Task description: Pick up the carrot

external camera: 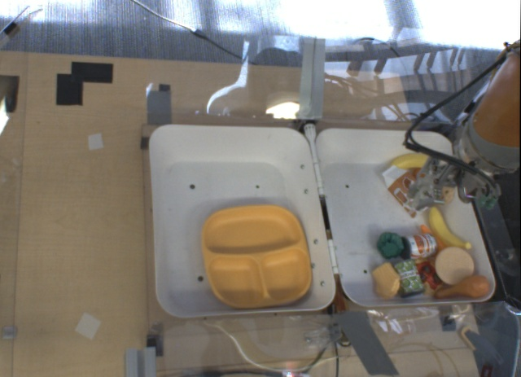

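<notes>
Wood-toned tabletop (73, 229) carries two shallow white bins side by side, and the right bin (358, 204) serves as the landmark. Along that bin's near edge lie a yellow block (386, 280), a small green packet (409, 278), a round tan disc (454, 265) and, at the near right corner, an orange-brown pear-shaped piece (466, 288). Just behind these sit a dark green item (393, 245) touching a small can (422, 245) with a red and white label (its writing is too small to read). The carrot (429, 230) is hard to make out: a short orange sliver just behind the can, beside a yellow banana (446, 228). Farther back in the bin the end effector (427, 190) hangs over an orange and white packet (401, 187), near a second banana (409, 160); whether its fingers are apart or closed cannot be told. Left of this bin, the left bin (175, 164) holds a yellow divided tray (256, 254).
</notes>
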